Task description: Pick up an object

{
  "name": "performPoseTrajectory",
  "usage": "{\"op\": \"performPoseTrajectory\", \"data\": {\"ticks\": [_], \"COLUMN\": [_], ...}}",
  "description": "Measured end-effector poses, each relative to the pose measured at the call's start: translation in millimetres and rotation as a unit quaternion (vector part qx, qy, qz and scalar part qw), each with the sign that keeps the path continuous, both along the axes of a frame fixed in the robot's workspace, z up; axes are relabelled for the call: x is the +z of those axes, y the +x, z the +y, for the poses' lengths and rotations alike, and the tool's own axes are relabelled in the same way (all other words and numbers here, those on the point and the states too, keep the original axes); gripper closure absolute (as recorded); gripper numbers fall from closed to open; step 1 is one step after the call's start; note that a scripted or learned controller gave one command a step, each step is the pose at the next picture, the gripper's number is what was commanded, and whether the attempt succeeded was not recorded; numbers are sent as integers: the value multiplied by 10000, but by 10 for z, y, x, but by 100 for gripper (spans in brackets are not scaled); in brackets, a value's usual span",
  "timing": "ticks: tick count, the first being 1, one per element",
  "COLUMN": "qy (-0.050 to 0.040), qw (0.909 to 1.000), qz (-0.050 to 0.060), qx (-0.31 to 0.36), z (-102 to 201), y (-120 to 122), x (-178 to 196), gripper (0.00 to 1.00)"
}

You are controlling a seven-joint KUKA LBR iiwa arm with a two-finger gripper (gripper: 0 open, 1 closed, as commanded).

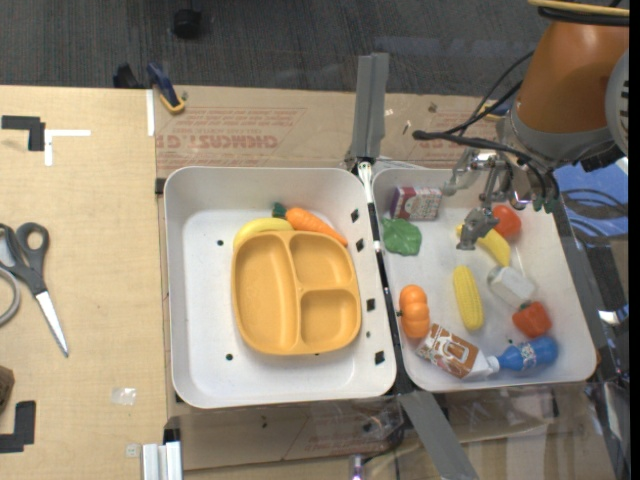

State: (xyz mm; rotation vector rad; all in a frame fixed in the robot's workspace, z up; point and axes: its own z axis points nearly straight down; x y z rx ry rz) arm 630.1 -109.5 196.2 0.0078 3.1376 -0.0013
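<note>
The arm's gripper (487, 211) hung low over the back part of the right bin (575, 298), reaching in from the right under the orange band of the wrist. Whether its fingers were spread or closed could not be told, since cables and the metal of the wrist crowded that spot. Directly below the fingertips lay a small yellow piece (492, 242), its upper end seeming to touch them, and a round orange-red fruit (507, 222) sat just beside it on the right; nothing could be seen clearly clamped between the fingers. Near the back wall of the same bin stood a small pink and white carton (417, 203), with a green toy (402, 236) just in front of it. Further forward lay a yellow corn cob (467, 296), a white block (511, 285), a red-orange pepper (532, 319), a small orange pumpkin (414, 309) against the left wall, a brown and white box (452, 352), and a blue bottle (525, 355) by the front wall. The left bin (190, 298) held an orange divided tray (295, 293), with a banana (257, 228) and a carrot (312, 221) lying just behind its rim. On the bench to the left lay a pair of scissors (38, 280).
</note>
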Motion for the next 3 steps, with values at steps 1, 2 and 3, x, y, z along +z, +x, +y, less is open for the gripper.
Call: {"op": "performPoseTrajectory", "data": {"ticks": [1,2,3], "qy": [-2,5,-4], "qw": [9976,9984,9992], "qz": [0,50,-11], "qx": [687,569,411], "z": [-362,-34,-763], "y": [-708,278,-294], "x": [-1034,-1034,-1018], "gripper": [0,0,0]}}
